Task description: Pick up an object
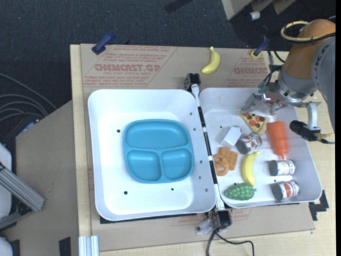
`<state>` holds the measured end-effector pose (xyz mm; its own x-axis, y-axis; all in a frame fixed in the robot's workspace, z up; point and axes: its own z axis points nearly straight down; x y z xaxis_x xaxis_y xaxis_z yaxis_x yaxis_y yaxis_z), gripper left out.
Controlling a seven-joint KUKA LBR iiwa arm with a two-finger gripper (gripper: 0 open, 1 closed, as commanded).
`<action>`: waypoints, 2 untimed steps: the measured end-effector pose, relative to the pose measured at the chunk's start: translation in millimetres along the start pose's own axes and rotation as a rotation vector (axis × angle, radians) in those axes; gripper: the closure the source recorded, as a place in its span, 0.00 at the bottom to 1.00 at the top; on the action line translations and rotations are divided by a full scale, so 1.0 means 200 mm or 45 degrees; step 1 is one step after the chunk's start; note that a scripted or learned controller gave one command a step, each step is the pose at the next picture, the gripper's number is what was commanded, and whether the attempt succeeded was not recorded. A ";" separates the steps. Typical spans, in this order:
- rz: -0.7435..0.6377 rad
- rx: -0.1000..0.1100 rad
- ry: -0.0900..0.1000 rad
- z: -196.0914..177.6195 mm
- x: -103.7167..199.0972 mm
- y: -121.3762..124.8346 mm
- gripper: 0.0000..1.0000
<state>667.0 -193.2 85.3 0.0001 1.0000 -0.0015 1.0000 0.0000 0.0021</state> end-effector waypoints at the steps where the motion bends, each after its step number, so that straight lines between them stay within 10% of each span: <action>1: -0.001 0.004 0.003 0.00 0.09 0.00 0.00; 2: 0.000 0.002 0.002 0.00 0.06 0.00 0.00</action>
